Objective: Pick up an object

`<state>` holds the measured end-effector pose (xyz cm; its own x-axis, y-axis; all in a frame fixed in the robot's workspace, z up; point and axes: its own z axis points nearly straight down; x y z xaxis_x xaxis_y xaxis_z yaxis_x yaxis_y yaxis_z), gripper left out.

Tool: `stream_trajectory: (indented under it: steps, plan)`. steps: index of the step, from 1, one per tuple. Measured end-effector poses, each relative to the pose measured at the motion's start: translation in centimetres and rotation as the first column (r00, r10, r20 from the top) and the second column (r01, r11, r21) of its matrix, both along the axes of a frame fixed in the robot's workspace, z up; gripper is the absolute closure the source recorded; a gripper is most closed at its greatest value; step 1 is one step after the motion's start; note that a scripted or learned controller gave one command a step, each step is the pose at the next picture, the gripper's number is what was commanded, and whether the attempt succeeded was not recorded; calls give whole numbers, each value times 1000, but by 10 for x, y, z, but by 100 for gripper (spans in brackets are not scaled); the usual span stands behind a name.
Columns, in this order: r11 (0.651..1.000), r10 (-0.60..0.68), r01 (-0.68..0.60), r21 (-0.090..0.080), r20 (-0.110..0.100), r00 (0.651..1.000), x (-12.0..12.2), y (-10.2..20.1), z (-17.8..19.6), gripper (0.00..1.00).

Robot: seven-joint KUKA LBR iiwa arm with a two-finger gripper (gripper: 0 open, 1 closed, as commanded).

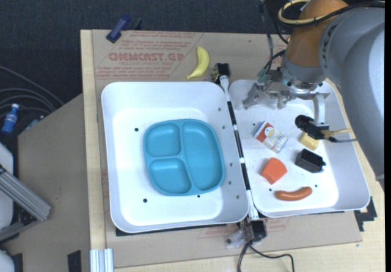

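My gripper (pixel 266 101) hangs over the far end of the right bin (pixel 348 194), its fingers spread open with nothing between them. Just nearer than it lies a small red and white carton (pixel 270 136). Further toward the front are an orange block (pixel 274 170), a black block (pixel 309 160), a pale yellow piece (pixel 308 141) and a reddish sausage (pixel 293 193). None of these touches the gripper.
The left bin (pixel 116 161) holds a blue divided plate (pixel 183 156). A banana (pixel 199 63) lies on the board behind the bins, with a blue object (pixel 119 28) at the board's far left corner. The arm's grey body covers the right bin's far right side.
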<state>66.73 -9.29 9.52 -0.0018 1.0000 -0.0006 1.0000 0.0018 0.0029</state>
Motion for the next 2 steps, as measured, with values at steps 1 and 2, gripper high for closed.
stream_trajectory:
  steps: [1, 2]
  plan:
    - [1000, -2, 2, 1, -5, 1000, -55, -6, -11, 0]
    - [1000, -3, 3, 1, -3, 1000, -54, -6, -1, 100]
